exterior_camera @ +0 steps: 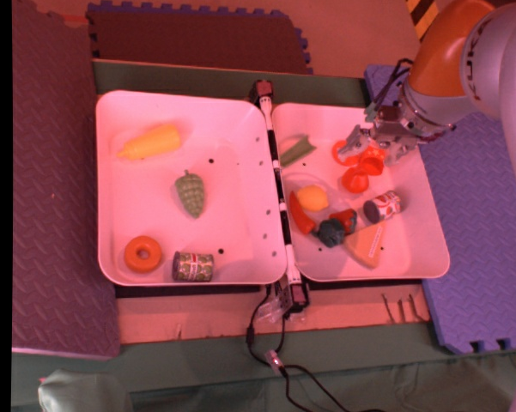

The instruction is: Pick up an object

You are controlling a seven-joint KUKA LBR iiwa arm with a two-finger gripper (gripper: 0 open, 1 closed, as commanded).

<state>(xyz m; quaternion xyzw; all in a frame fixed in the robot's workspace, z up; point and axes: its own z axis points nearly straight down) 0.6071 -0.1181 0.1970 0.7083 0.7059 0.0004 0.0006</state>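
end effector (371,154) positioned over right bin (429,230) | red object (361,168) beneath | finger state cannot be told

Two bins sit side by side: the left bin (112,114) holds a corn cob (150,142) near its far-left corner, a ring (143,253) and can (192,266) along its near edge; the right bin (434,256) crowds several items toward its centre.

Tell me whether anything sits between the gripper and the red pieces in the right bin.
Nothing visible does. The gripper hangs directly over the red pieces at the right bin's far side. The small can and the cheese wedge lie nearer the camera, off that path.
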